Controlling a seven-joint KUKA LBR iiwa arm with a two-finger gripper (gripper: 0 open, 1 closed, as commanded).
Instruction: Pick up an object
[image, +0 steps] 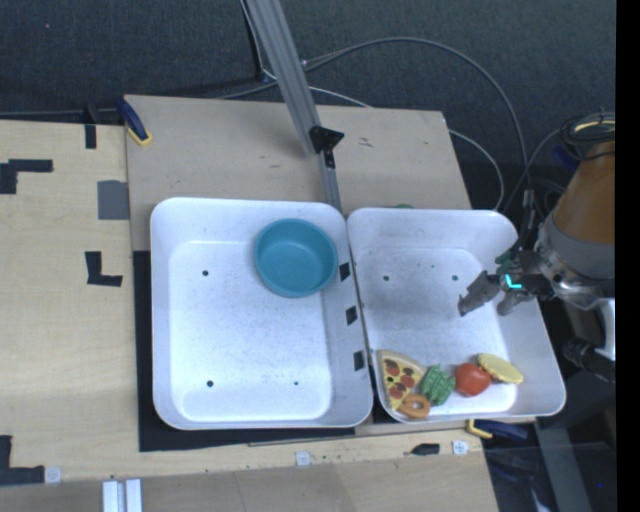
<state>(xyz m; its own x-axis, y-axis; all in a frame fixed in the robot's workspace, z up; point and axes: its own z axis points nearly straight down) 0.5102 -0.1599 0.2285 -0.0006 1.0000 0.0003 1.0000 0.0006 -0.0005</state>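
**Pincer above the toy food, nothing held**

The pincer (487, 292) hangs spread and empty over the right bin (420, 230), near its right wall. The tomato (472, 379) lies below it toward the bin's front rim, touching the yellow piece (500, 368) (a crowded row with the green vegetable (435, 383) and pizza slice (400, 380)). Open floor lies behind.

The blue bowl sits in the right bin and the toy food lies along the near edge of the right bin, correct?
Not quite. The camera view shows the blue bowl in the left bin, at its far right corner. The toy food does lie along the near edge of the right bin.
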